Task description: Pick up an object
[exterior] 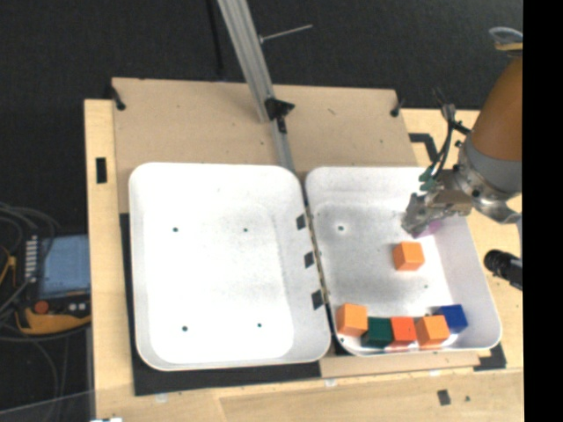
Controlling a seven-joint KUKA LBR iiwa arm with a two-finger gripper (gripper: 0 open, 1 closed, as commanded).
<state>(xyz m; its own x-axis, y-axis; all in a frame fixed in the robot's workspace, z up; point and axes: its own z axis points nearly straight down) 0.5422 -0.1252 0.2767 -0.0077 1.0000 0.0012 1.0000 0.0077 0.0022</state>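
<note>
Your gripper (420, 225) hangs over the right bin (352, 200), just up-left of a lone orange block (408, 256) near the bin's middle. You cannot tell how the fingers stand; a sliver of purple (431, 228) shows beneath them, too hidden to identify. Below the lone orange block, along the bin's near wall, sits a row: orange block (353, 317), green block (379, 331), two more orange blocks (404, 329) (432, 329), then a blue block (453, 316). The left bin (220, 262) lies beside it on the counter (202, 121).

A robotics lab: wooden bench (237, 95), two white bins (220, 183), loose cables (18, 227).
</note>
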